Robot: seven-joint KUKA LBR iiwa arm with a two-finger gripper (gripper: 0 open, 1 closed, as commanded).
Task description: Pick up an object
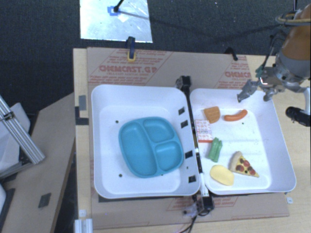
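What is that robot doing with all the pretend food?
The robot's hand hovers open above the far edge of the right bin, holding nothing. Below it lie a toy sausage, a pizza slice, a green piece and other toy food. A blue tray sits in the left bin.

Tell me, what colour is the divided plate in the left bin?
Light blue plate, seen in the camera view.

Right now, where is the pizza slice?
The pizza slice lies in the right bin, near its front right corner, just right of the yellow piece and apart from it.
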